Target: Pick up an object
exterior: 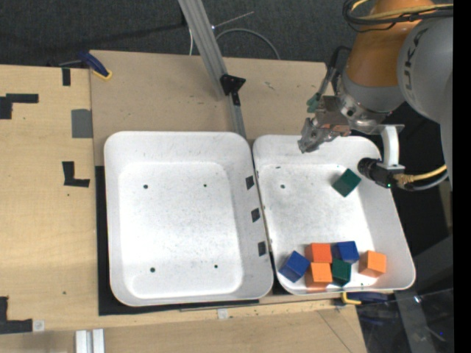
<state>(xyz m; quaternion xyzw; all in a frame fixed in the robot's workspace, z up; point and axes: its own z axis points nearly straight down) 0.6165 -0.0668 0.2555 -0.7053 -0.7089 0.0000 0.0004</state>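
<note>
My gripper [312, 140] hangs over the far edge of the right bin [294, 219], its fingertips close together with nothing seen between them. A dark green block [345, 182] lies tilted on the bin floor, to the right of and nearer than the gripper. Along the bin's near edge sits a cluster: a blue block [294, 265], two orange blocks [320, 253] [320, 273], another blue block [346, 251], a green block [341, 271] and a third orange block [373, 262].
The left bin [176, 219] sits beside the right one. A slanted metal post [210, 46] rises behind the bins. The grey arm with its orange band [386, 43] fills the upper right. A black cable connector [372, 169] sits at the right bin's right rim.
</note>
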